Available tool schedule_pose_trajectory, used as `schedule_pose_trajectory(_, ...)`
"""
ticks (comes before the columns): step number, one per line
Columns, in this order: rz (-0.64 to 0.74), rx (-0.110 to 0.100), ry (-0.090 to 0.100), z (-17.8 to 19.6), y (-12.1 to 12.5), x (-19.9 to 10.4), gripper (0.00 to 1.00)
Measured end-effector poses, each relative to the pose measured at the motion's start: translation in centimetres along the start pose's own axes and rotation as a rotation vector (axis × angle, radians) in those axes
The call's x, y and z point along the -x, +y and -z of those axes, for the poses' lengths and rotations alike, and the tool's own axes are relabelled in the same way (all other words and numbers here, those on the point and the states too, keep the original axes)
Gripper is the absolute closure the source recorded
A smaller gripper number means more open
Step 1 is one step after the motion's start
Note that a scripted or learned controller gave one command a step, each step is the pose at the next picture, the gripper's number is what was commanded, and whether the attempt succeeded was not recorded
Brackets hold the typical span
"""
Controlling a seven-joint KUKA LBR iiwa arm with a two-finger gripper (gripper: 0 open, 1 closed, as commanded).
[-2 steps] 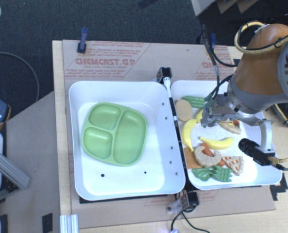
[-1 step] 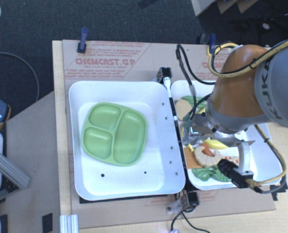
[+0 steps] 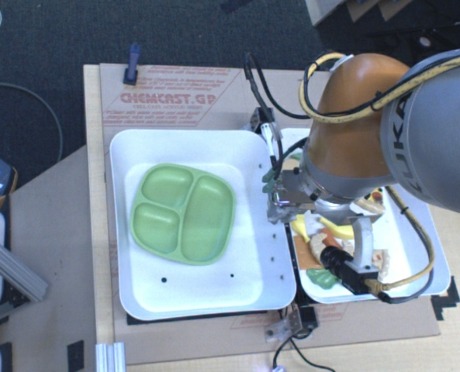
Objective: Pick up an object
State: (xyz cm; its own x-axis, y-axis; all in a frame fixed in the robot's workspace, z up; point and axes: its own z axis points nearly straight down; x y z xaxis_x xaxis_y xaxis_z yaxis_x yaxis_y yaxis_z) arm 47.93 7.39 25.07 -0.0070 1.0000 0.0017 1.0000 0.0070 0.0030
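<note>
Orange-banded arm [image 3: 361, 122] looms over the right bin [image 3: 439, 262], hiding its tool; grip state I cannot tell. Food-like pieces [image 3: 330, 235] lie beneath; green plate [image 3: 185, 214] sits left of it.

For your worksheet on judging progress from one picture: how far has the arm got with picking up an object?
Done: the arm has reached over the right bin, where small mixed items lie. In hand: nothing can be confirmed, since the arm's own body covers the pincer and any grasp. Left: lifting one item clear of the bin. The green divided plate lies untouched in the left bin.
</note>
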Motion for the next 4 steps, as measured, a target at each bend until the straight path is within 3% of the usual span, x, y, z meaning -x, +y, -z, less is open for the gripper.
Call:
schedule_pose_trajectory(1,-0.011,0.01,-0.002,10.2,0.1,5.1,1.0)
schedule_pose_trajectory(2,0.001,-0.001,0.0,9.7,0.0,-1.7,1.0)
schedule_pose_trajectory(3,-0.006,0.001,-0.002,11.8,0.1,-0.9,1.0)
schedule_pose_trajectory(4,-0.018,-0.012,-0.004,2.2,-0.2,11.0,1.0)
